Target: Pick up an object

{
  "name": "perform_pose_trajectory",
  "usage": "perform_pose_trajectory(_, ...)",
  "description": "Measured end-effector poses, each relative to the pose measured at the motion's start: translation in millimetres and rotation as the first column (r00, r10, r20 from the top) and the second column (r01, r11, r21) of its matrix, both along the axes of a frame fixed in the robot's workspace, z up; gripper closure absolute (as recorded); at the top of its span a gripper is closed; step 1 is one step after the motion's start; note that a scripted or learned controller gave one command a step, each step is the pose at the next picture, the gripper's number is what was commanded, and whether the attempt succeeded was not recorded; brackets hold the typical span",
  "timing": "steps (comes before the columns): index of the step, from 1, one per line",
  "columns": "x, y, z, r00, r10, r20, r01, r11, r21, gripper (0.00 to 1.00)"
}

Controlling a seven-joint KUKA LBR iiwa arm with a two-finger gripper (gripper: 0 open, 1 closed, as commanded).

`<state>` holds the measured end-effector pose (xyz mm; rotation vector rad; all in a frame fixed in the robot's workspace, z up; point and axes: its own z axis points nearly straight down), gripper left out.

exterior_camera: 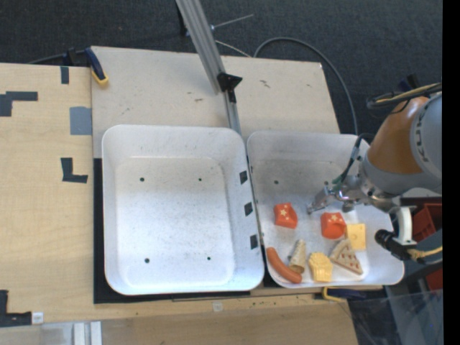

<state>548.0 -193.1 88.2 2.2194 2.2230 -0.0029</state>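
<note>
The right bin (287, 157) holds several small toy foods in its front half. An orange-red block (286, 215) lies left of centre. A red tomato-like piece (333, 225) sits beside a yellow cube (356, 235). Nearer the front lie a brown wedge (346, 257), a yellow lump (320, 267), a tan cone-shaped piece (297, 251) and a red sausage (283, 264). My gripper (330, 198) hangs low in the bin, just above the red tomato-like piece, with a metal finger (318, 204) pointing left. Nothing shows between its fingers.
The left bin (172, 207) stands beside the right one, with a shared rim between them. A slanted metal post (205, 38) rises behind the bins. A cable (316, 49) loops over the bench at the back right. The grey and orange arm (402, 146) covers the right bin's right edge.
</note>
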Motion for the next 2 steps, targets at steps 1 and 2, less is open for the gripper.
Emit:
perform_pose_trajectory(1,0,1,11,1.0,0.001,0.0,-0.001,1.0,0.001,1.0)
perform_pose_trajectory(2,5,2,74,1.0,0.0,0.006,0.0,1.0,0.0,1.0)
